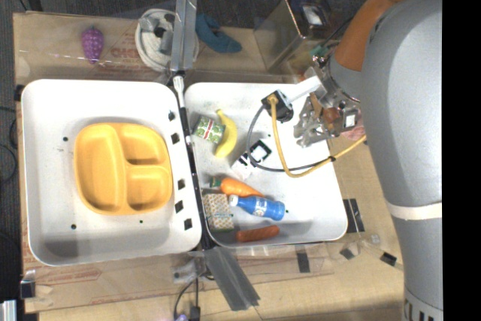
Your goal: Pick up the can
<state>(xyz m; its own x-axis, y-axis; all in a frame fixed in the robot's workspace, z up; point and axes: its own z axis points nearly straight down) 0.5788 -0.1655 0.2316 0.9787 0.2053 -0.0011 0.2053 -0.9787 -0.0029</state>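
the grey arm [406, 124] reaches in over the right rim of the right bin [331, 195], with its orange band [361, 30] toward the bench's far right corner. the gripper [310, 128] hangs over the right bin's far right part, above bare white floor; whether it is released or clenched i cannot tell, since the metal parts and cables blur together, and nothing is seen held in it. a yellow cable [301, 165] loops from the wrist down across the bin's middle. the can [210, 131], green and white with a red patch, lies near the right bin's left wall, toward its far end, well apart from the gripper. a banana [226, 136] lies just beside the can on its right, seeming to touch it. near the bin's front edge a carrot [240, 186] lies slanted, with a blue and white bottle [258, 207] just in front of it, a patterned packet [217, 211] at the front left corner, and a reddish sausage-like thing [258, 234] along the front wall. a small black and white square object [258, 152] sits near the bin's middle. the left bin [45, 162] carries a yellow divided tray [124, 167] near its centre. on the bench beyond the bins are a purple grape bunch [92, 43], a white round container [158, 37] and a blue cloth-like thing [214, 36].
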